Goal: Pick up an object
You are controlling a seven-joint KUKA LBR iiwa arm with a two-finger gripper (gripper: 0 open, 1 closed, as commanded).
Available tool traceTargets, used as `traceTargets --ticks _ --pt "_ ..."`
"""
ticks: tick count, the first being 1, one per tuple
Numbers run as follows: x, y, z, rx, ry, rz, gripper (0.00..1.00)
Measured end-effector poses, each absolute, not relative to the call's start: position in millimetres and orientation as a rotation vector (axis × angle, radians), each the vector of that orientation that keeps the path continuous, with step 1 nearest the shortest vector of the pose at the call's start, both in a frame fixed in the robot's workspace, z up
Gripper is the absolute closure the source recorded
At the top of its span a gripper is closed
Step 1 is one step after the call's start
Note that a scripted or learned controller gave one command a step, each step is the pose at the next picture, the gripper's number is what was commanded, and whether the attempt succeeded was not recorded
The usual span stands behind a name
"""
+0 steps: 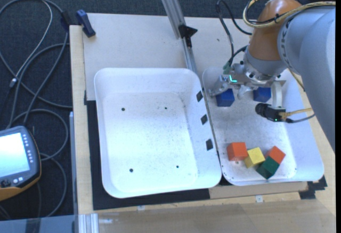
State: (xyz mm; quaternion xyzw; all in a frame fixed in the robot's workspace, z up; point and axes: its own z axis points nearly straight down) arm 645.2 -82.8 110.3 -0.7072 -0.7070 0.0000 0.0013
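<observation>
Two blue cubes (pixel 225 97) flank my gripper (pixel 242 90), upper right of frame; I cannot tell its state. Approach step; next, confirm a grasp before lifting.

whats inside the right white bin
Near the front rim of the right shallow white bin: an orange cube, yellow cube, red-orange cube and green cube. Farther back, two blue cubes sit under the gripper. The arm covers the bin's back corner.

Both white bins (pixel 146 130) are flecked with dark specks. The right bin (pixel 298 141) holds blue blocks (pixel 225 97), an orange block (pixel 237 151), and yellow (pixel 255 156), green (pixel 268 167) and red-orange (pixel 276 154) ones.
</observation>
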Motion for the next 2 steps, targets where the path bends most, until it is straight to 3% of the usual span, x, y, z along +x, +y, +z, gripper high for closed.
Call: traceTargets --ticks 1,2 --pt "645.9 -82.2 121.4 -2.220 -2.220 -0.003 1.00" --pt "575.3 -31.4 204.4 -2.214 -2.226 -0.006 1.00"
